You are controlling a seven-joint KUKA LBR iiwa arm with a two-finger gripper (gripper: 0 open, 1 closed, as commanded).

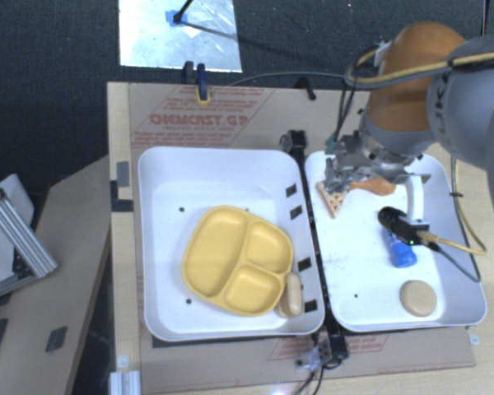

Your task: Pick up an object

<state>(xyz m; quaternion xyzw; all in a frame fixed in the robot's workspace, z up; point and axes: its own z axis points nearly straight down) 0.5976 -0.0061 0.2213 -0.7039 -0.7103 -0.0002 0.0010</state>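
Claw (339, 179) lowered over pizza-slice toy (332, 197) in right bin (370, 315); finger state cannot be told; nothing visibly lifted yet.

Blue-handled clamp (201, 81) on the bench's (82, 212) far edge — foil sheet (179, 21) beyond.

Two white bins (156, 220), one yellow tray (235, 257), perhaps five small objects (417, 296)
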